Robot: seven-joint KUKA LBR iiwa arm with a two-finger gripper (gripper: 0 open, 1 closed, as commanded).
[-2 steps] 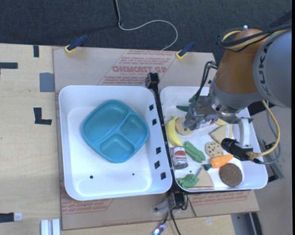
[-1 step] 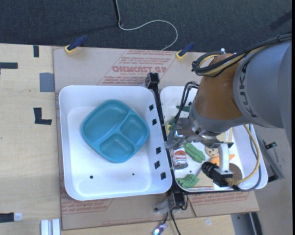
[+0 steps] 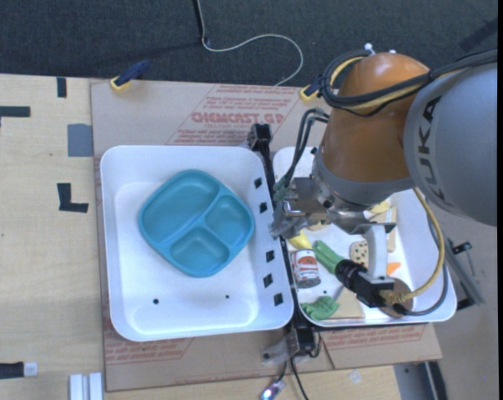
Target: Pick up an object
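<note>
The arm's orange wrist hangs low over the right bin (image 3: 418,307), and the gripper (image 3: 311,222) is down among the objects at that bin's left side. Its fingertips are hidden under the wrist. Right below it lie a small red-and-white can (image 3: 305,268), a yellow piece (image 3: 300,242) and a green stick-like thing (image 3: 327,252). A green leafy toy (image 3: 321,308) rests at the bin's front left. A pale die-like block with dark dots (image 3: 360,251) and an orange bit (image 3: 392,267) lie further right.
The left bin (image 3: 118,223) holds a blue divided plate (image 3: 197,222) lying flat near its middle. A black divider with clips (image 3: 268,215) runs between the two bins. Cardboard (image 3: 151,115) lies under both bins, and a white cable (image 3: 251,44) loops behind.
</note>
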